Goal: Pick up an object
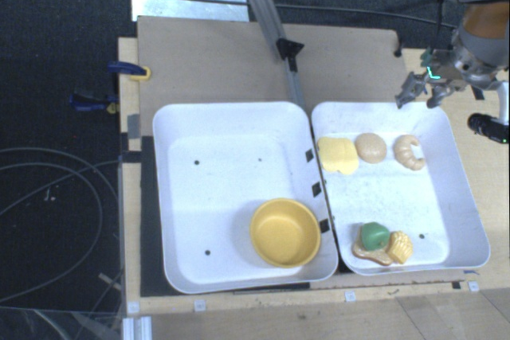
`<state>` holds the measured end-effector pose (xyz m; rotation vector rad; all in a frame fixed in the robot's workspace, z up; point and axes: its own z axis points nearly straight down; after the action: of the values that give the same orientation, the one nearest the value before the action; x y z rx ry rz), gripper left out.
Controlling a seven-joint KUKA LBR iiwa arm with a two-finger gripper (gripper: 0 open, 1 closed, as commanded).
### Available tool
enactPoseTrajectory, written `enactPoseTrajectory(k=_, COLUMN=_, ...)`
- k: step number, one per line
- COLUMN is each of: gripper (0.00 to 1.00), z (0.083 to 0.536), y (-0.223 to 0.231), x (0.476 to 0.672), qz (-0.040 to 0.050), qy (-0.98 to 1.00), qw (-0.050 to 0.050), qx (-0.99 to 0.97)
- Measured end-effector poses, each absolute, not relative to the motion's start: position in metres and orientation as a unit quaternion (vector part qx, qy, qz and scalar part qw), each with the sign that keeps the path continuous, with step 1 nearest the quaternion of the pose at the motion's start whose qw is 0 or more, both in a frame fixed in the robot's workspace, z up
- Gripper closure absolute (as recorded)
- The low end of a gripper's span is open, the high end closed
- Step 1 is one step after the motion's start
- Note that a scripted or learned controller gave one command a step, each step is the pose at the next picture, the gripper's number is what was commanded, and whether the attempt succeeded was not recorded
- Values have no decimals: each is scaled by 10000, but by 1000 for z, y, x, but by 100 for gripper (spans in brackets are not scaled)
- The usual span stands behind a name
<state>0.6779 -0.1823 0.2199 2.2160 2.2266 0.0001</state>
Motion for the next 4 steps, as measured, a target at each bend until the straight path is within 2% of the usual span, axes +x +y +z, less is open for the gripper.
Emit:
enactPoseTrajectory(k=1, gripper=0, z=221, y=-182, x=679, qz=8, qy=7089, qw=13, qx=7053)
enactPoseTrajectory(k=3, gripper=0, z=120, y=-180, x=680, qz=-4, qy=7100, qw=-4, qx=7042)
enactPoseTrajectory(k=4, gripper=0, z=91, y=-179, x=682, qz=5, qy=7104, qw=15, qx=7038)
